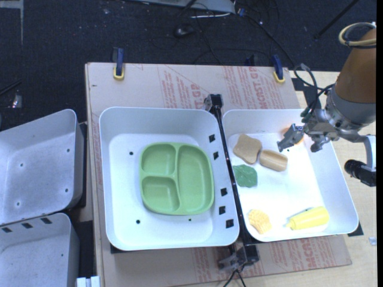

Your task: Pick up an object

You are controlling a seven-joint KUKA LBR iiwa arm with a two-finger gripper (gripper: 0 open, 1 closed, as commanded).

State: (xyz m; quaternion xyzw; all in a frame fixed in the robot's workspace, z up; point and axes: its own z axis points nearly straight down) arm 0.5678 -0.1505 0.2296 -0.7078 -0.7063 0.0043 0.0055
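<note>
In the right bin [335, 184] lie a tan bread-like piece [247, 148], a second tan piece [273, 159] touching it, a green leafy item [245, 176], a yellow corn-like piece [259, 220] and a long yellow object [308, 218]. My gripper [303, 141] hangs over the bin's upper right part, just right of the second tan piece. Its fingers are spread open with nothing between them.
The left bin [114, 160] holds a green divided plate [177, 178]. A black divider [226, 172] runs between the two bins. The arm's grey and orange body [356, 76] reaches in at the right, over the bench edge.
</note>
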